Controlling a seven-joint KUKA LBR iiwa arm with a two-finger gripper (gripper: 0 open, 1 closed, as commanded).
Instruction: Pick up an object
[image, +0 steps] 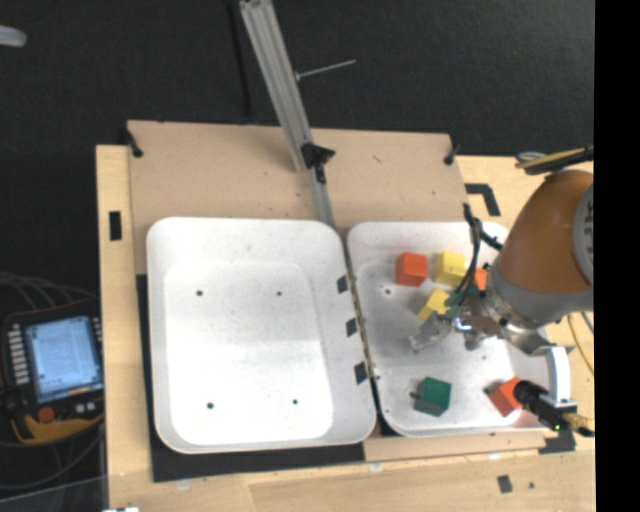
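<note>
The right bin (390, 250) holds an orange cube (411, 268) near its back, two yellow blocks (449, 265) (436, 303) just right of it, a green block (432, 395) near the front, and an orange block (504, 396) at the front right. My gripper (447, 331) hangs low over the middle of this bin, just in front of the lower yellow block. Nothing shows between its fingers, and I cannot make out how they stand. The arm's orange band and grey wrist (545, 250) cover the bin's right side.
The left bin (250, 330) lies beside the right one, with small black clips (352, 325) along the shared wall. A grey metal pole (285, 90) slants in from the back. A pendant with a lit screen (60, 360) sits off the bench at left.
</note>
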